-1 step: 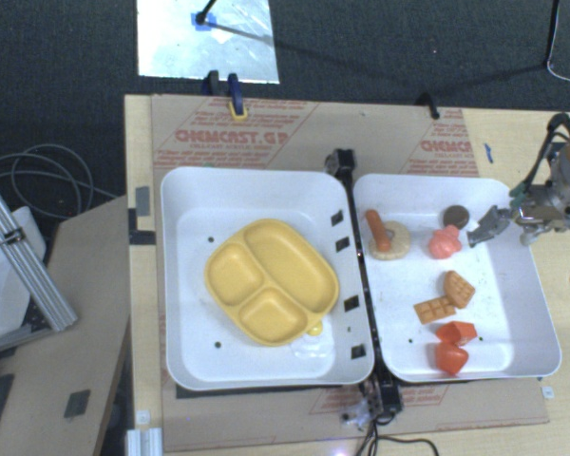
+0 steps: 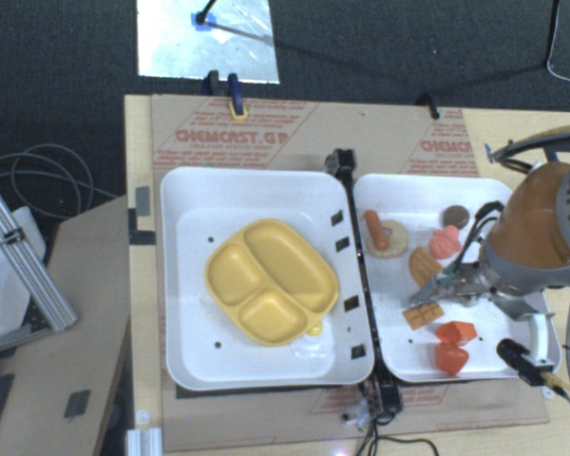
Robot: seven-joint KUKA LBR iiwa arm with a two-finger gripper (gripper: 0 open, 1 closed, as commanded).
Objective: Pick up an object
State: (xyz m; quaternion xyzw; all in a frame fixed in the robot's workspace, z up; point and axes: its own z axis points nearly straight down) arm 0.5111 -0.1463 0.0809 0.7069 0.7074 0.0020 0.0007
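The bench [image 2: 294, 122] carries two shallow white bins side by side. The left bin [image 2: 185, 255] holds a yellow three-compartment plate [image 2: 271, 280], lying near its middle and tilted askew to the bin's walls. The right bin [image 2: 385, 359] holds the small items. An orange carrot-like stick [image 2: 371, 224] rests on a tan round piece [image 2: 393, 237] near the bin's far left corner. A brown round item [image 2: 454, 217] sits by the far wall, with a pink item [image 2: 444, 242] just in front of it and touching a tan bread-like piece [image 2: 422, 264]. A small waffle-patterned square [image 2: 423, 315] lies toward the bin's middle. Two red-orange pieces [image 2: 453, 344] lie close together near the front wall. The arm's grey and orange wrist [image 2: 541, 231] overhangs the right side of this bin. The gripper [image 2: 444, 287] points left and low, between the bread-like piece and the waffle square, apparently close to both. Whether the jaws are open or closed cannot be told from this angle, and no item is seen between them.
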